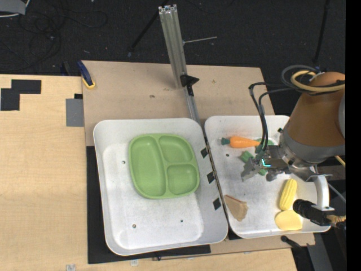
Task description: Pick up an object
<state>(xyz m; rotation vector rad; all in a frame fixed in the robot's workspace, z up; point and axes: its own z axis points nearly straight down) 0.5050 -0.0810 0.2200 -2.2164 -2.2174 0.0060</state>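
Arm (316, 123) seen as bulky rounded body, orange-brown band on top, grey collar beneath. Black cable (261, 114) looped from arm's upper part down along its side; yellowish ring-shaped cable coil (304, 77) seen at top. End effector (256, 165) built of dark metal parts, small teal-lit spot at its centre, green patch beside it. White curved bracket (322, 192) and black cylindrical piece (307, 209) mounted below arm's grey section. Fine screws and markings too small to be told.
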